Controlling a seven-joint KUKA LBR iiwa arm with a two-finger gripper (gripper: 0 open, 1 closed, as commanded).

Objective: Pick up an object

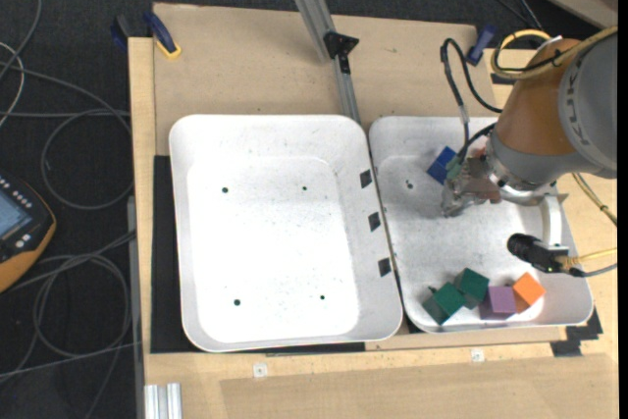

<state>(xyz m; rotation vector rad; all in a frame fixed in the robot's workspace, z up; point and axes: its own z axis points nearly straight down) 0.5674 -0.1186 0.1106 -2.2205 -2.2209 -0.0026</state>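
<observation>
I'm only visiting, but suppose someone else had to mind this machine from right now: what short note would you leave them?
Gripper: low in the right bin, beside the blue block; no block seen between its fingers.
Other blocks: two green blocks, a purple block and an orange block clustered at the right bin's near edge.
Done: nothing lifted yet.
Left: grasp one block and raise it.

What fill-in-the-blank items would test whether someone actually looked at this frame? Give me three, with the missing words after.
1. The blue block lies in the ____ bin, beside the gripper.
2. The orange block sits next to a ____ block.
3. Two ____ blocks lie against that bin's near wall.

Missing words: right; purple; green
</observation>
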